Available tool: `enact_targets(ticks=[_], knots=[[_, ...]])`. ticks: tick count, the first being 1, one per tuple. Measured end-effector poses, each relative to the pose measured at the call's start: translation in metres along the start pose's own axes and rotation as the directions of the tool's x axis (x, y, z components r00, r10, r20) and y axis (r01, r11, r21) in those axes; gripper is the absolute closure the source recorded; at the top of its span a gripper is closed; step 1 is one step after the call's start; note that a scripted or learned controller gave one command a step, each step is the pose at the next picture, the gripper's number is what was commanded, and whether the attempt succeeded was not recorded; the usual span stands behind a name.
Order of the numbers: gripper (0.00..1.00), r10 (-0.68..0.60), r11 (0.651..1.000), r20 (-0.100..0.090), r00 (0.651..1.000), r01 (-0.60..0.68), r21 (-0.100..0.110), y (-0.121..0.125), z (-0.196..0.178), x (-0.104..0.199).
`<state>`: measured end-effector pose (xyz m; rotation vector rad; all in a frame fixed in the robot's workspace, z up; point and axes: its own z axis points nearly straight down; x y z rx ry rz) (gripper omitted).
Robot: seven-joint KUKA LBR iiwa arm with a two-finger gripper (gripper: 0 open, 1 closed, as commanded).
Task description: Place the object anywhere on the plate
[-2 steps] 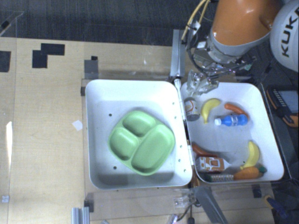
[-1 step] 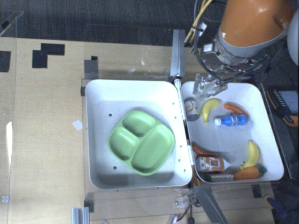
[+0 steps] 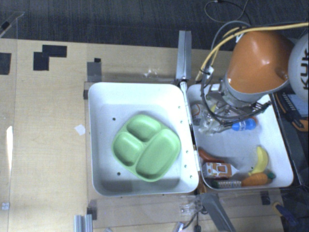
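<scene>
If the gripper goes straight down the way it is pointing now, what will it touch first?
The gripper points down into the right bin, near its upper left corner. Below it there seems to be a small clear item, so probably that comes first, otherwise the bin floor. The blue bottle lies just beside. Depth is unclear here.

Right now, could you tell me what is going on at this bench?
The grey and orange robot arm is reaching down into the right bin, above a blue bottle. A banana, a carrot and a small carton lie near that bin's front edge. The green divided plate sits in the left bin with nothing on it yet.
</scene>
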<state>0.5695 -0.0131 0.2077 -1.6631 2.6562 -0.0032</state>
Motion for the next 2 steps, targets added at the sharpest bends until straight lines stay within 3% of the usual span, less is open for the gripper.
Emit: enact_targets(ticks=[1, 2], knots=[[1.00, -0.209, 0.978, 0.004, 0.978, 0.209, 0.003, -0.062, 0.022, -0.056], [1.00, -0.287, 0.958, 0.002, 0.958, 0.287, 0.000, -0.021, 0.022, -0.070]])
